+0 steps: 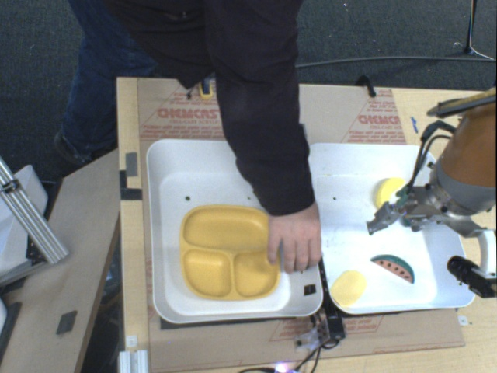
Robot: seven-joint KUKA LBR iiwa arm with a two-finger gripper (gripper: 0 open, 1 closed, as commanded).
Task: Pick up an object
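tray (210,247) yellow | bins (178,169) white | watermelon slice (393,269) red, green rind | sleeve (256,92) black

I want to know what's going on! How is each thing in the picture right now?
Yellow tray: flat in the left bin, a person's hand on its edge.
Watermelon slice: lying in the right bin, untouched.
Yellow round piece: lying in the right bin.
Gripper: above the right bin, holding nothing.

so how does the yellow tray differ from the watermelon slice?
The yellow tray lies in the left bin; the watermelon slice lies in the right bin. The tray is far larger and fills much of its bin; the slice is small. The tray is plain yellow with three compartments; the slice is red with a green rind. A person's hand touches the tray; nothing touches the slice. Both lie flat.
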